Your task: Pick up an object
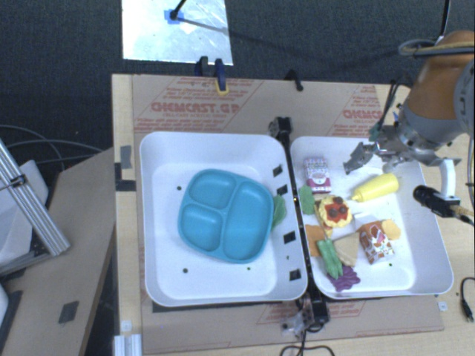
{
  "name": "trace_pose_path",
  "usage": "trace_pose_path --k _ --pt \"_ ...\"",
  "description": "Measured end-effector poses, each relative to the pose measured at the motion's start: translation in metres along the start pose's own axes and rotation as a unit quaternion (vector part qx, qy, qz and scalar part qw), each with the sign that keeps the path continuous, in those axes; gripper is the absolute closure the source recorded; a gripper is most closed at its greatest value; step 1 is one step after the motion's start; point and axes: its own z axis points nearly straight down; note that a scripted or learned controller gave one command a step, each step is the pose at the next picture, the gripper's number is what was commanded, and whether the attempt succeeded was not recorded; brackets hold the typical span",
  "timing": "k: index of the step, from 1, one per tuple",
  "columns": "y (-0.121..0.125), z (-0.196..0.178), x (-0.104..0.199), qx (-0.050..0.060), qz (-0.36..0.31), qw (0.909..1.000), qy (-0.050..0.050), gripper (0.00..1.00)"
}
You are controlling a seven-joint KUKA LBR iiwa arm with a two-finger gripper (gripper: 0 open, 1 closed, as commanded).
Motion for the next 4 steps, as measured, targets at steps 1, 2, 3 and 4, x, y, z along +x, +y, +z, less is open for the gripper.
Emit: trace_pose_path --k 1,2,3,4 --pt "0.001 -0.011 0.000 -0.001 -0.001 1.0000 0.000 1.00" --pt "-0.058 0.001 0.010 0.002 0.002 1.0000 0.001 1.00" --pt "-0.071 0.003 0.083 0.001 -0.004 1.0000 0.002 1.00" --pt "-0.091 -0.065 0.173 -0.003 -0.006 1.0000 0.003 1.00"
